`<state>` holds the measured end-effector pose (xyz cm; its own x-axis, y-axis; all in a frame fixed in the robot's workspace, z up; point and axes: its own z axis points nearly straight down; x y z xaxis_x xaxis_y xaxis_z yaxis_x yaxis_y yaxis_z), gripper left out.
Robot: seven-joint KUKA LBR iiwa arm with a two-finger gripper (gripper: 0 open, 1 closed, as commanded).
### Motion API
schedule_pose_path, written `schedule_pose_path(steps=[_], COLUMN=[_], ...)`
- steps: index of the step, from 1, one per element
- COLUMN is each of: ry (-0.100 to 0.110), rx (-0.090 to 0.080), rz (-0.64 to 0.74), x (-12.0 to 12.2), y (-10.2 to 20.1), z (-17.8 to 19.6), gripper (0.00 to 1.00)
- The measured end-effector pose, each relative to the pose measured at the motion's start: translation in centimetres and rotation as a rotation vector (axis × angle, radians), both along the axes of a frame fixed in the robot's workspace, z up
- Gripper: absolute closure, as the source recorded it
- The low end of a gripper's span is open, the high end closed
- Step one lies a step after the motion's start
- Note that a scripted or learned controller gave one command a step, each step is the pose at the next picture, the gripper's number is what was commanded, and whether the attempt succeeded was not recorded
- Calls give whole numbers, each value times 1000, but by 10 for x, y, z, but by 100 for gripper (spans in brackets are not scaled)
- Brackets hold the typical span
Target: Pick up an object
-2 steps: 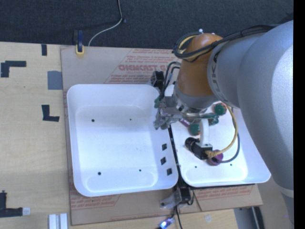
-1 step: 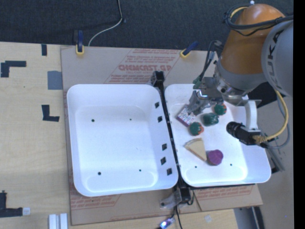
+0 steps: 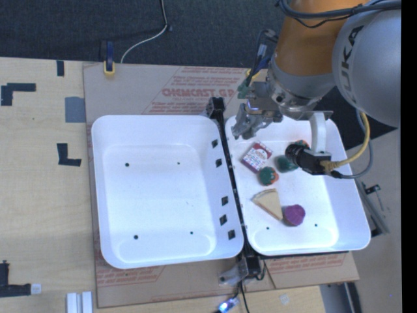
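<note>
Objects for picking all lie in the right bin; above its far-left corner we see the gripper, though we cannot tell how it is set or whether it holds anything. Just below it lies a red-and-white packet, then two green balls, a tan wedge and a purple ball beside it. We record the left bin adjoining.

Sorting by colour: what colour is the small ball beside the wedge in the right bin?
Purple ball, clearest in the camera view.
</note>
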<state>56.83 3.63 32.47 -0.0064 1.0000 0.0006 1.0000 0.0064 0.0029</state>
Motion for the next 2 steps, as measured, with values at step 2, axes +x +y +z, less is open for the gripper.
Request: schedule_pose_path(steps=[2], ry=[2], rx=[-2], rz=[-2], x=[-4], y=[23], z=[24], gripper=[100])
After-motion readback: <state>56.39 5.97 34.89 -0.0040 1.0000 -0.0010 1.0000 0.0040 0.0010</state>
